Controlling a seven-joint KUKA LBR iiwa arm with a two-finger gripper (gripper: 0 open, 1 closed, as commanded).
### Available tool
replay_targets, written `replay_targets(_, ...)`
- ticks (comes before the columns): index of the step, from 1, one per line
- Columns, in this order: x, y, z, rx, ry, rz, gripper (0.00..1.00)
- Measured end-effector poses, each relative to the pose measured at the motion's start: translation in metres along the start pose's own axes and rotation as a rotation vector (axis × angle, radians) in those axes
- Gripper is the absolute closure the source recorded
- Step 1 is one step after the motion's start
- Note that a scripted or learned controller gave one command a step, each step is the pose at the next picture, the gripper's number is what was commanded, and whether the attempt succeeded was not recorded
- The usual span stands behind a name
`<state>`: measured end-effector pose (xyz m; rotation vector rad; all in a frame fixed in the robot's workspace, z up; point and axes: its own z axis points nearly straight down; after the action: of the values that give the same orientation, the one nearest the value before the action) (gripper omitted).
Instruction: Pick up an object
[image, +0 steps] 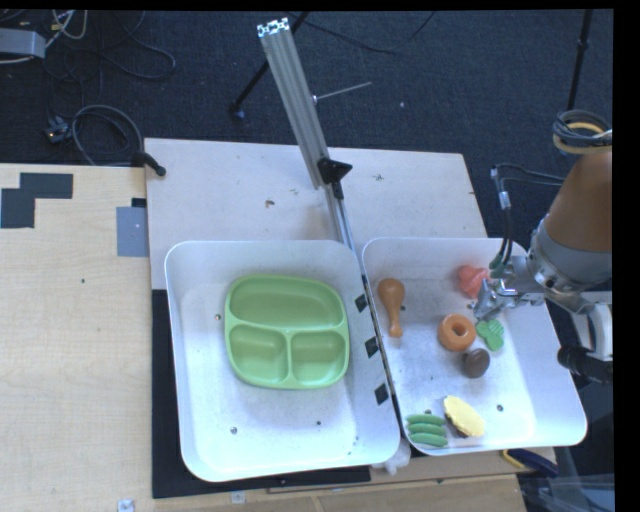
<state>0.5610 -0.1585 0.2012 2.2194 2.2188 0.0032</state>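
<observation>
we see the tool low over the right bin, near its far right side, though we cannot tell its state. beside it lies a pinkish-red piece, and just below a small green piece. an orange ring-shaped doughnut sits mid-bin, with a dark brown lump near it, an orange-brown drumstick to the left, and green pods touching a yellow piece at the near edge. the left bin holds a green divided plate.

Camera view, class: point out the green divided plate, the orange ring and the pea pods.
green divided plate (287, 300): camera view, its top compartment.
orange ring (457, 332): camera view, its band.
pea pods (428, 430): camera view, pod middle.
</observation>
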Motion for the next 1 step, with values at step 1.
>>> replay_targets(1,-0.0017,0.0001,-0.0156,0.004,0.001,0.0,1.0)
